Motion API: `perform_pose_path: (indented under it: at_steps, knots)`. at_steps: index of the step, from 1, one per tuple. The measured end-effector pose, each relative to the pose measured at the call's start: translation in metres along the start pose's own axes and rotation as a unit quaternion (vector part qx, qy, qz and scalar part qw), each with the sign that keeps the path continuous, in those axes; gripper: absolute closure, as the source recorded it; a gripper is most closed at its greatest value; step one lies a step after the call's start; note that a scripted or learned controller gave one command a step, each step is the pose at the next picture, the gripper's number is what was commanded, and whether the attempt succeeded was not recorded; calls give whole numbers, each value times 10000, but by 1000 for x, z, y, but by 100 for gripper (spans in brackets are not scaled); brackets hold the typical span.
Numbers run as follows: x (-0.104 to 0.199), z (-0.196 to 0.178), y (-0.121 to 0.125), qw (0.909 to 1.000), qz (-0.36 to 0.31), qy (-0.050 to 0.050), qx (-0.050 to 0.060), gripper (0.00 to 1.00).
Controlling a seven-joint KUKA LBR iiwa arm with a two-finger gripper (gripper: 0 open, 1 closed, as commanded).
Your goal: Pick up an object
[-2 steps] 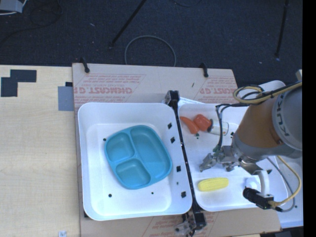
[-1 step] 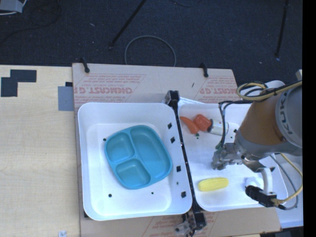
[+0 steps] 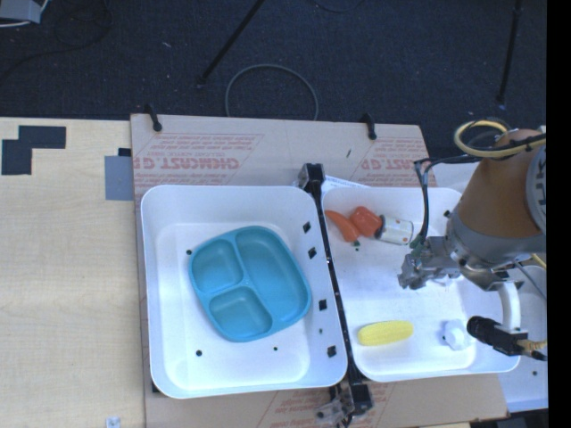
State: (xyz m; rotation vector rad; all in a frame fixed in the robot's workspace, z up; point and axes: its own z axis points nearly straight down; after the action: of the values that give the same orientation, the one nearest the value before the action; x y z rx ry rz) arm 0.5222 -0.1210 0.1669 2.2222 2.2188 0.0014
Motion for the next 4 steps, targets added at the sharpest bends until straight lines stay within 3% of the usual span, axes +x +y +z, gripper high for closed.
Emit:
perform_pose_path:
  at_steps: [1, 4]
  knots:
    - [-1, -43, 1, 10000, -9, 1, -1, 100]
    - [160, -66, 49, 10000, -32, 9, 17, 100]
